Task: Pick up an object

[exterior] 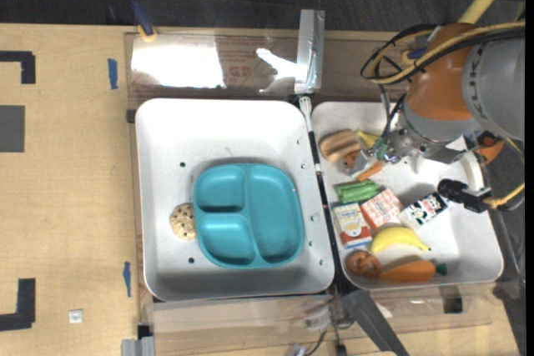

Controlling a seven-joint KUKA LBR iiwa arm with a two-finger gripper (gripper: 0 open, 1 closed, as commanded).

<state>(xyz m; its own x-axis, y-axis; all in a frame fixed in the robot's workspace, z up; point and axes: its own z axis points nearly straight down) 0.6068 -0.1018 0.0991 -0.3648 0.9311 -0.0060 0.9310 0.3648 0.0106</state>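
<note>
The arm reaches in over the right bin (488, 258), its gripper (385, 147) low among the toys at the bin's far corner. Whether the claw is wide, narrow or closed on anything cannot be told from here.

The likeliest target, in my judgement, is the hot dog (340, 144), lying just beside the gripper on its left, close to the divider between the bins. It looks like a light, hollow plastic toy: stiff, smooth, probably slippery. A grip across the short width of the bun seems soundest; taken lengthwise it may squirt out.

Nearer the front lie a green packet (357, 191), a small red-and-white carton (382, 205), a black-and-white carton (423, 210), a banana (397, 242) and a carrot (409, 270), crowded and touching in places.

The left bin (158, 179) holds a teal divided plate (248, 213) with a cookie (183, 221) touching its left edge.

Cartons carry printing, but none is legible. No brand can be read.
</note>
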